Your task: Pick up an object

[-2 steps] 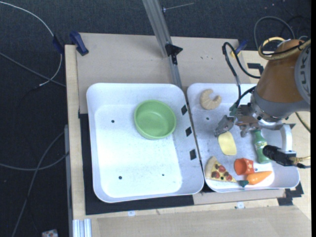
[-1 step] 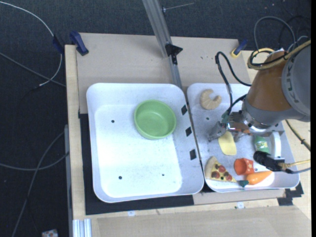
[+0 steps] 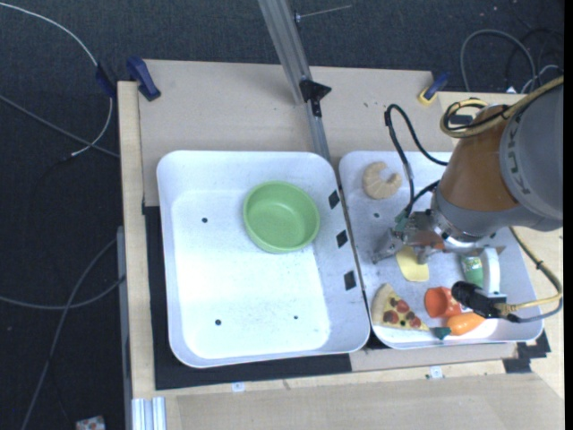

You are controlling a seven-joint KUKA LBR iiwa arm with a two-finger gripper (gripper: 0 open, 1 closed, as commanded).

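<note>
The right bin point(image 3: 358, 231) holds several toy foods. A tan bread piece point(image 3: 382, 181) lies near its far edge. A yellow piece point(image 3: 414, 266) sits in the middle, with a pizza slice point(image 3: 398, 309), a red-orange pepper point(image 3: 438, 300), an orange carrot point(image 3: 465, 323) and a green-white item point(image 3: 473, 270) toward the near edge. My gripper point(image 3: 398, 243) is low over the right bin, just up and left of the yellow piece; nothing visibly sits in it. The arm's body hides part of the bin's right side.
A green bowl point(image 3: 281, 216) sits in the far part of the left bin point(image 3: 224, 330). A metal pole point(image 3: 285, 38) slants down to the divide between the bins. Black cables point(image 3: 400, 141) loop over the right bin's far edge.
</note>
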